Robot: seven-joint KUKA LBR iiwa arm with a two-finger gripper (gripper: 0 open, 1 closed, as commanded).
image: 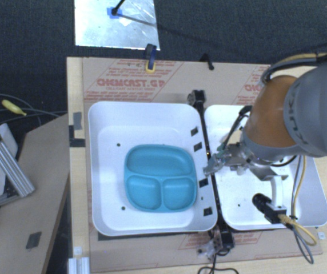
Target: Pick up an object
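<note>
**Arm low over the right bin, blue tray in the left**

The bench point(123, 79), covered in brown printed board, takes up most of the view and carries two shallow white bins side by side. The grey arm point(315, 113) reaches in from the right, its orange band point(272, 113) showing above the wrist, and it hangs over the right bin point(238, 210), hiding much of that bin's floor.

The left bin point(103, 130) holds a blue divided tray point(160, 177), which lies flat on the floor toward the near right part of the bin, with one long compartment at the far side and two smaller ones at the near side. It sits close to the divider between the bins, apart from the arm.

The gripper point(216, 165) is at the left edge of the right bin, just beside the divider and near the tray's right rim. Whether its fingers are spread or closed cannot be told from this angle, and nothing can be seen between them.

A yellow cable point(298, 233) loops down from the arm past the near right corner of the right bin.
</note>
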